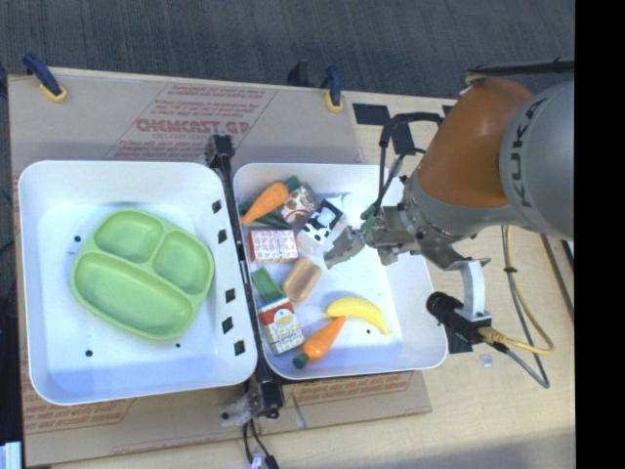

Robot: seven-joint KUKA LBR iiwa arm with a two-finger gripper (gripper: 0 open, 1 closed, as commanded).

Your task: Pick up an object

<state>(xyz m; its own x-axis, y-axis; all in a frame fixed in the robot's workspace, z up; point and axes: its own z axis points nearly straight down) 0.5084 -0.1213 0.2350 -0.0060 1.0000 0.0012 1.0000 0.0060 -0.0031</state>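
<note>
The right bin [410, 355] holds several toy foods: a carrot [266, 202] at the top, a red-and-white box [273, 246], a tan bread piece [302, 279], a green piece [266, 286], a small carton [280, 325], a second carrot [322, 339] and a yellow banana [357, 313]. A black-and-white object [322, 223] lies near the bin's middle. My gripper [342, 246] hangs over the middle of the right bin, just right of the black-and-white object and above the bread piece. Nothing shows between its fingers.
The left bin [49, 360] holds a green divided plate [144, 273]. A black divider [234, 262] runs between the bins. The arm's orange band [474, 145] and grey body cover the right bin's right side. Cables [518, 340] trail off the bench at the right.
</note>
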